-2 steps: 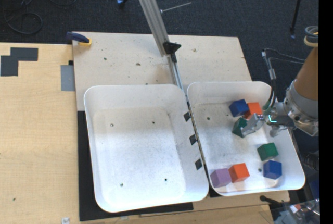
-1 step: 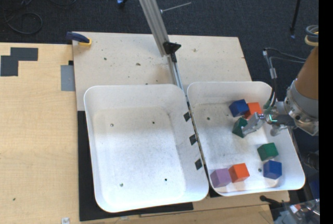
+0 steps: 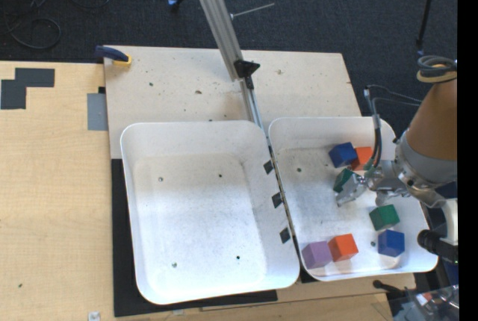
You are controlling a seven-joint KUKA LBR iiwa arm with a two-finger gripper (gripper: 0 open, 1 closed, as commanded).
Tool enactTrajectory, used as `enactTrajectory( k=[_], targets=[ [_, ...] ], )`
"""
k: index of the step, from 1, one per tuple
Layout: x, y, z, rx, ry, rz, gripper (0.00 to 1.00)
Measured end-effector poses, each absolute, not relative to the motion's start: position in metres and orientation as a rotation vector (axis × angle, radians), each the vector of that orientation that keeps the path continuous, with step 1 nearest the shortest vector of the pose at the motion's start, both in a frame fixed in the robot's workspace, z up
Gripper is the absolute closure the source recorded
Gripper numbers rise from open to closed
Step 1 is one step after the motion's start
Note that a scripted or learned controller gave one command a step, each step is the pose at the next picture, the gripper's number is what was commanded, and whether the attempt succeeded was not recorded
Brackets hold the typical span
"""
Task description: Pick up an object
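The right bin holds several small blocks. At its back lie a blue cube and, touching its right side, an orange block. A small dark green block sits right at the tip of my gripper, which reaches in low from the right; whether it is gripped is hidden. A green cube lies just below the wrist. Along the front edge are a purple cube, an orange cube and another blue cube.
The left bin stands beside the right one, with black clips along the shared wall. A slanted metal rail rises behind the bins. The arm's orange band hangs over the right bin's right edge.
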State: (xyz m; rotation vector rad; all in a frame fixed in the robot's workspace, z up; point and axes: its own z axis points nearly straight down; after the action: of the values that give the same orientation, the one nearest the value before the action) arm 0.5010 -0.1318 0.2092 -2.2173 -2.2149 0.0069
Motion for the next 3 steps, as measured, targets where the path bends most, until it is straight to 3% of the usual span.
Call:
enactTrajectory(
  k=[2,3],
  targets=[
    [0.488,-0.121,0.100,-2.216,-2.213,0.008,0.00],
    [0.490,-0.124,0.113,-2.229,-2.207,0.004,1.00]
  ],
)
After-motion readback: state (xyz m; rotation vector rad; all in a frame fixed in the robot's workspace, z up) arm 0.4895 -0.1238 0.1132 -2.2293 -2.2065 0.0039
